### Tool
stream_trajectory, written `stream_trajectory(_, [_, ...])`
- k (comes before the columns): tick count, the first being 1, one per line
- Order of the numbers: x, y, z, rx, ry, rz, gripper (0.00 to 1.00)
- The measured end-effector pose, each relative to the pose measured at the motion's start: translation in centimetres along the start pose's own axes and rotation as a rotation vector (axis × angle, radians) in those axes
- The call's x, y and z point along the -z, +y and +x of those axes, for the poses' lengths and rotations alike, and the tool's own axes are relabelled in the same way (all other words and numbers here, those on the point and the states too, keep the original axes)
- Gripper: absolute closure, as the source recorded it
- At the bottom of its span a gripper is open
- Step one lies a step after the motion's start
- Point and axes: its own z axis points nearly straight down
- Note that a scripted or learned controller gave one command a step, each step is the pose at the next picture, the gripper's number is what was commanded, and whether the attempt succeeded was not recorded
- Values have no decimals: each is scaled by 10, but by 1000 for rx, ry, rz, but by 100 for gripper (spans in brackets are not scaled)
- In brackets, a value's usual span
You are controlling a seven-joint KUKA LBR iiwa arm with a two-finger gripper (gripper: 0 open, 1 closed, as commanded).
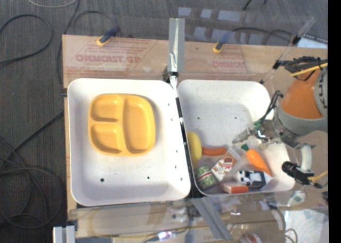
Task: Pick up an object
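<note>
Along the near edge of the right bin (224, 90) lay a crowd of small things. A small red and white block (235, 188) sat closest to the near rim, with a black and white toy (252, 178) just behind it toward the near right corner. To their left were a green item (205, 176) and a red and white carton (224, 166), close together. An orange carrot (258, 162) lay slanted beside the carton, toward the right wall. A yellow banana-like piece (194, 147) rested against the left wall of that bin, and a flat orange-red piece (214, 151) lay between it and the carton. These things were packed near or touching one another, leaving little room among them; the far half of the right bin's floor was bare white.

The left bin (80, 178) held a yellow divided tray (123, 123) toward its far left corner, with open floor along its near and right edges.

The arm (305, 103) reached in over the right bin's right wall, its orange band above the wrist. The gripper (250, 134) hung over the right side of the bin, just beyond the carrot; I could not tell how it was set, and nothing was seen held in it.

Beyond the bins, cardboard (114, 58) covered the bench's far edge, and cables (32, 29) trailed on the floor.
</note>
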Motion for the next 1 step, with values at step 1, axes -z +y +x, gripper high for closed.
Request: stream_trajectory(1, [4,-3,-1,0,-1,10,100])
